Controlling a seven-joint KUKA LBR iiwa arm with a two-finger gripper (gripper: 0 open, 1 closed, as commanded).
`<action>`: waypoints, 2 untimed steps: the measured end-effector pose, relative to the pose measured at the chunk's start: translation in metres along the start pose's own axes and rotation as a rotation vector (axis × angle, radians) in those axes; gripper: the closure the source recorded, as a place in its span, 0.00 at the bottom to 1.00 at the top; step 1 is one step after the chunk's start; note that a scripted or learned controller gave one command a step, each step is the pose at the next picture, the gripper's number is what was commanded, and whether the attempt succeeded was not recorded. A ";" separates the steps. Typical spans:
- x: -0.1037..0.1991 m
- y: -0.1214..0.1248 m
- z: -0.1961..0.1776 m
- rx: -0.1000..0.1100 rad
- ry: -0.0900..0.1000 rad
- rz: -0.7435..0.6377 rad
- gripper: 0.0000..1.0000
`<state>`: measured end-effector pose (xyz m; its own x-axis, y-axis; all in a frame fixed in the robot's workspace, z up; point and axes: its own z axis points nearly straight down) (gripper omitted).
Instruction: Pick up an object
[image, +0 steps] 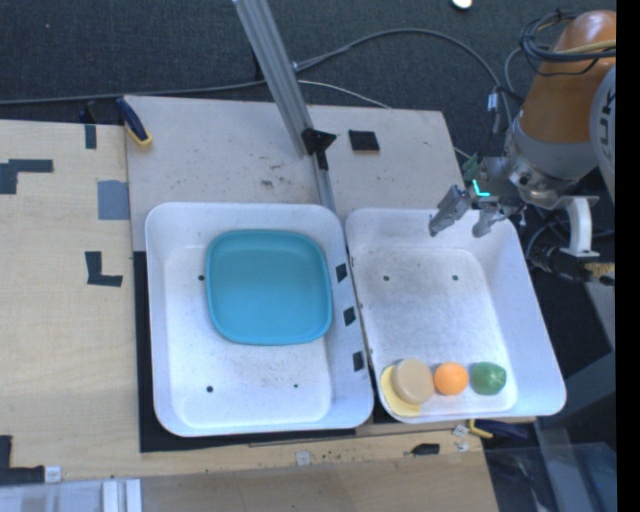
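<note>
My gripper (462, 217) hangs over the far right corner of the right bin (440, 290), its two grey fingers spread open with nothing between them. Along that bin's near edge lie three small objects in a row: a tan round piece (411, 379) resting on something yellow, an orange ball (451, 379), and a green round object (487, 377). They sit well below the gripper in the view, roughly a bin's length away from it.
The left bin (170, 330) holds a blue square plate (268, 286). A grey metal pole (290, 95) slants up from between the bins. Cables run across the dark floor behind the bench and beside the arm at right.
</note>
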<state>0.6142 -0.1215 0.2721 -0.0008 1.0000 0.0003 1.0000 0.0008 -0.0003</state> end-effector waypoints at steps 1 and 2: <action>0.000 0.000 0.000 0.000 0.000 0.000 0.00; -0.006 -0.007 0.048 0.005 0.000 0.001 0.00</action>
<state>0.6069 -0.1273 0.2242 0.0001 1.0000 0.0002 1.0000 -0.0001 -0.0048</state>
